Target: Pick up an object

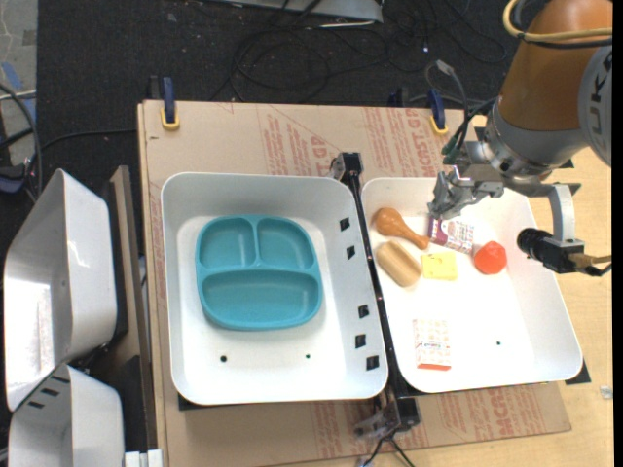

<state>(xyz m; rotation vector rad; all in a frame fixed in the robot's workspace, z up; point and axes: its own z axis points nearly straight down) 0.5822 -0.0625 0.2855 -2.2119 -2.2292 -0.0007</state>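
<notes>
The right bin (526,358) holds a tan drumstick-shaped toy (398,225), a bread-roll toy (398,262), a yellow block (439,267), a red ball-like toy (491,258), a small purple and white packet (455,233) and a flat white card with red print (432,342). My gripper (450,202) hangs over the back of this bin, just above the purple and white packet and right of the drumstick toy. Nothing shows between its fingers.
The left bin (185,261) carries a teal divided plate (259,270). A divider with black clips (362,261) runs between the bins. White containers (54,270) stand off the bench at left. Clamps (169,105) hold the cardboard's back edge.
</notes>
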